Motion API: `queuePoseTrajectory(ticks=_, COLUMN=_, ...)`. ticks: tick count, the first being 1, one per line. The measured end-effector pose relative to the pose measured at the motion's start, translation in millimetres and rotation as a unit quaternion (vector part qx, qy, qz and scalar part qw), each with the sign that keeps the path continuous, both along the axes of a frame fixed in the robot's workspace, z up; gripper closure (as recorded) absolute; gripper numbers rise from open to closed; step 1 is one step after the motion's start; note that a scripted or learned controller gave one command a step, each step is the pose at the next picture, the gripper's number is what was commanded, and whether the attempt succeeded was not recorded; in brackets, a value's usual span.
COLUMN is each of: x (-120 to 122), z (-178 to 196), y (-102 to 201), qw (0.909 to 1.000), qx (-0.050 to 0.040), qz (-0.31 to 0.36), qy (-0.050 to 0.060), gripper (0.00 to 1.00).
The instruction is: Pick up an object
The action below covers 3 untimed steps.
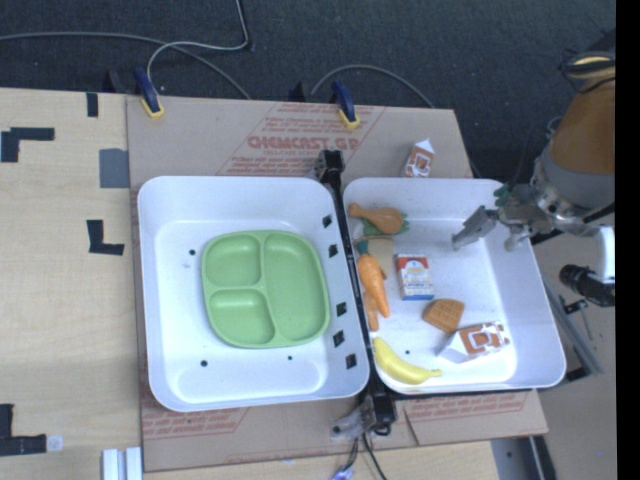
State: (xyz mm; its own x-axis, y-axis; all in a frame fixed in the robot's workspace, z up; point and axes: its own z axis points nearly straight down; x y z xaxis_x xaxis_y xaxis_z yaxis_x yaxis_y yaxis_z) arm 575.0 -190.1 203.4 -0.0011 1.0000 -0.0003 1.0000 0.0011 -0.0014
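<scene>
- Over the right shallow white plastic bin (520,298), near its far right corner, the grey metal pincer (492,227) hangs with fingers apart, clamping nothing.
- Below it lie a small red-and-white carton (414,276), tapered orange carrots (372,286), a curved yellow banana (402,365) and a brown drumstick (377,216).
- A green divided plastic plate (265,287) sits in the left bin (170,268).
- From the bench's right edge the arm (580,158) reaches in, wrist angled left.

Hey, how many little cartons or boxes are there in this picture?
3: one small carton on the cardboard behind the right bin, one box mid-bin, one box lying near its front right corner.
</scene>
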Motion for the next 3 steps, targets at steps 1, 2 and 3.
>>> queuePoseTrajectory(ticks=1, x=34, z=-58, y=72, qw=1.0000, qx=0.0009, qz=0.001, qy=0.000, gripper=0.00)
queuePoseTrajectory(ticks=2, x=93, z=-118, y=90, qw=1.0000, qx=-0.0005, qz=0.000, qy=-0.001, gripper=0.00)
queuePoseTrajectory(ticks=3, x=93, z=-109, y=90, qw=1.0000, qx=-0.0020, qz=0.001, qy=0.001, gripper=1.00)
